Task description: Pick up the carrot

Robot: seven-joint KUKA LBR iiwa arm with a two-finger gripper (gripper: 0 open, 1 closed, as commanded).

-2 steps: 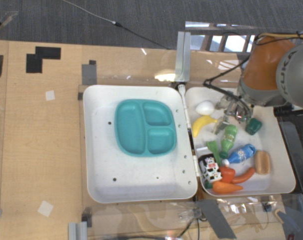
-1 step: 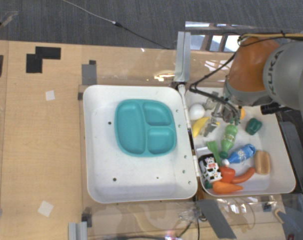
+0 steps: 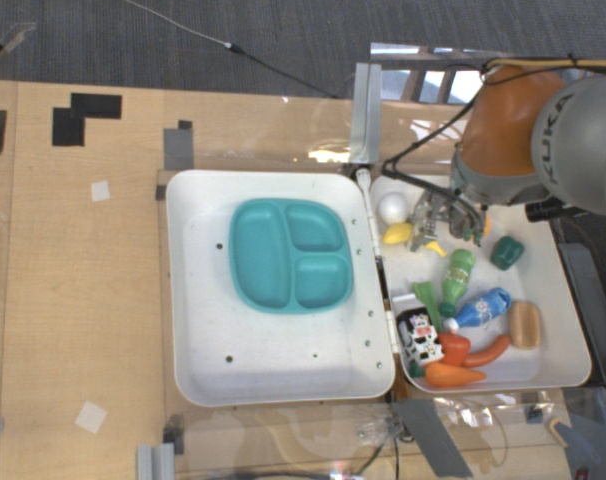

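Carrot (image 3: 453, 374) is what we are seeing at the front edge of the right bin (image 3: 573, 353), lying flat and orange against the near wall, just beside a red curved piece (image 3: 483, 351) that is arching over it. We are noticing a black-and-white spotted toy (image 3: 419, 335) touching its left end, with a blue bottle (image 3: 482, 308), a green bottle (image 3: 457, 275) and a tan bread-like piece (image 3: 524, 324) crowding behind. Farther back, a white ball (image 3: 392, 207), a yellow piece (image 3: 397, 234) and a dark green piece (image 3: 506, 253) are sitting near the rear of that bin.

Our gripper (image 3: 445, 230) is hanging over the back half of the same bin, well apart from the carrot (the grey arm with its orange band is reaching in from the right). How far the fingers are parted we cannot tell, and we are seeing nothing between them.

The left bin (image 3: 198, 358) is holding a teal divided plate (image 3: 288, 254), and both bins are resting on the wooden desk (image 3: 73, 298).
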